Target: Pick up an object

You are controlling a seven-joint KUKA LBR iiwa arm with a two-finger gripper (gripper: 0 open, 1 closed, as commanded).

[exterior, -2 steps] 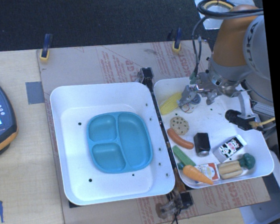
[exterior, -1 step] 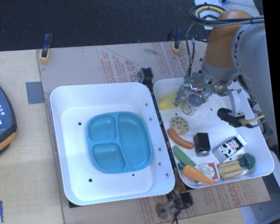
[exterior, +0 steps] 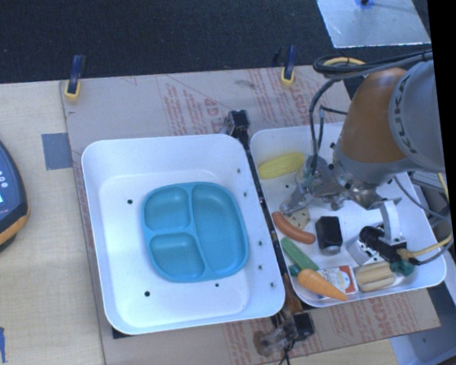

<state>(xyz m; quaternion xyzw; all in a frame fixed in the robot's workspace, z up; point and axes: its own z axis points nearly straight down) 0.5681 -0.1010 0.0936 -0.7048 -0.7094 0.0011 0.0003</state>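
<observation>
Camera view: gripper (exterior: 300,202) low in right bin (exterior: 435,273), among toys; finger spread cannot tell, nothing seen held. Nearest candidates: hot dog (exterior: 292,227) just below, corn (exterior: 281,164) above, black block (exterior: 329,233) beside. Carrot (exterior: 321,285) further off. Blue divided plate (exterior: 194,230) in left bin (exterior: 107,232). Advice: centre over one item, straddle narrow axis, avoid neighbours.
</observation>
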